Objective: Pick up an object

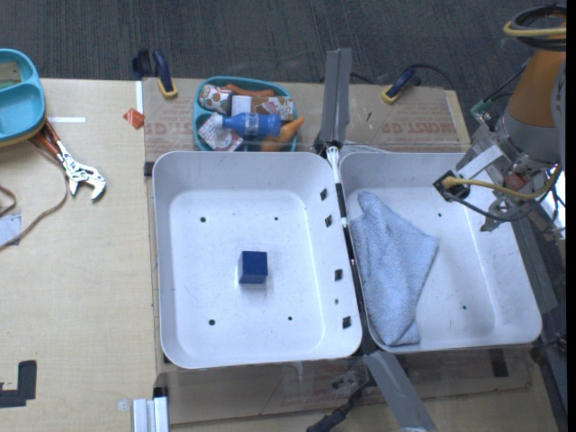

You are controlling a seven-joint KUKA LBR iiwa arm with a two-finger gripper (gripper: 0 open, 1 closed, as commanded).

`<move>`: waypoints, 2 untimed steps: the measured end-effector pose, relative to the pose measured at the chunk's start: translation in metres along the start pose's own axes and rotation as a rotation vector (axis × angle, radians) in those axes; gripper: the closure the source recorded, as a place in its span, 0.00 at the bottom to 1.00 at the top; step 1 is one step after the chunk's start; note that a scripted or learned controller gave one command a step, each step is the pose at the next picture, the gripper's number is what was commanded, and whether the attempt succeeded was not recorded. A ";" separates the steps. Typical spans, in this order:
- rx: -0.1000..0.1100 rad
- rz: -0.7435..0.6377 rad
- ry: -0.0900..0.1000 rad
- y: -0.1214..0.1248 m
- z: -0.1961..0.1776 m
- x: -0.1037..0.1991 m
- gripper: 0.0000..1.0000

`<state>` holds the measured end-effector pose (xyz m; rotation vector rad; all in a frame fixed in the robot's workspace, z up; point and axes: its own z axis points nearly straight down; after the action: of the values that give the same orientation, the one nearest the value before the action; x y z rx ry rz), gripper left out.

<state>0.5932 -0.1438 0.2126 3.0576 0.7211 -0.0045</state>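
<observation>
Fingers point(493, 216) hang at the end of the grey arm point(538, 88), low over the far right part of the right bin point(486, 295). They are small and dark against the wrist parts here, so I cannot tell whether they are spread or pressed together, and nothing shows between them.

Just to the view's left of the fingers, in the same bin, lies a pale blue cloth point(392, 261). It is crumpled into a long wedge against the bin's left wall, apart from the fingers and running toward the near edge.

Well apart from the fingers, past the cloth and over the divide, a small blue block point(254, 267) sits flat near the middle of the left bin point(164, 241), alone on the white floor.

Farther still to the view's left, beyond both bins, the wooden surface point(72, 295) carries a wrench point(83, 178) and part of a light blue tray point(18, 97). Behind the left bin stands a small teal tub point(209, 93) heaped with what look like packets and a bottle.
</observation>
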 end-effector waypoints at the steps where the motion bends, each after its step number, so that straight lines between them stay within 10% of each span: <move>1: 0.000 -0.254 -0.001 0.041 -0.011 -0.031 0.00; 2: 0.000 -0.033 -0.001 0.049 -0.041 -0.056 0.00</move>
<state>0.5652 -0.2122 0.2536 3.0458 0.7708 -0.0056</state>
